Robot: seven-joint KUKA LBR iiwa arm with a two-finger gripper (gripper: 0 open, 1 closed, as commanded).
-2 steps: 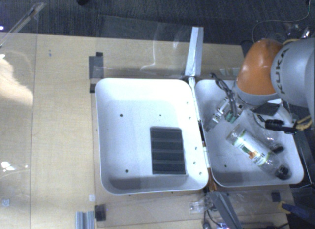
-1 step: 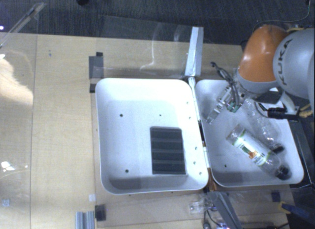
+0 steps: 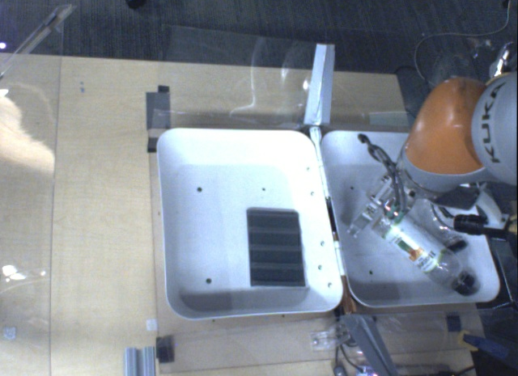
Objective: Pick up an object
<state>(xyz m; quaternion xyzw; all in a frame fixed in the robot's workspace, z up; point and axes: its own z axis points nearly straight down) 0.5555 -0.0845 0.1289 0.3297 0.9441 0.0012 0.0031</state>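
A dark ribbed block is seen lying flat in the left bin. In the right bin, a clear tube-like object lies slanted, just beside the gripper, whose grasp cannot be told.

A dark ribbed rectangular block, possibly rubber, lies flat in the left bin.
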